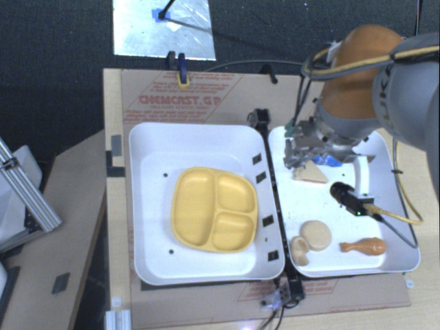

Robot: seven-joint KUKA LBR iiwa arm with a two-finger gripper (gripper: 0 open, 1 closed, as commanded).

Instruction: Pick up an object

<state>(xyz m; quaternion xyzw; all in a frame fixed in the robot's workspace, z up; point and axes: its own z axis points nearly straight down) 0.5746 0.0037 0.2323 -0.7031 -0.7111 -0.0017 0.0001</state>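
The gripper (297, 155) hangs low over the right bin (395, 249) at its 11 o'clock corner, a cluster of grey metal parts under the arm's orange band (361, 60); how it is set, and whether it has hold of anything, cannot be told from this angle. Just at its 4 o'clock lies a flat tan wedge (311, 174), touching a small blue piece (331, 161). Toward 6 o'clock sit a round beige bun-like disc (316, 234) and a smaller pale shell-shaped piece (300, 249), with a glossy brown drumstick shape (364, 246) at 5 o'clock. The left bin (148, 184) holds a smooth yellow plastic divided plate (213, 208).
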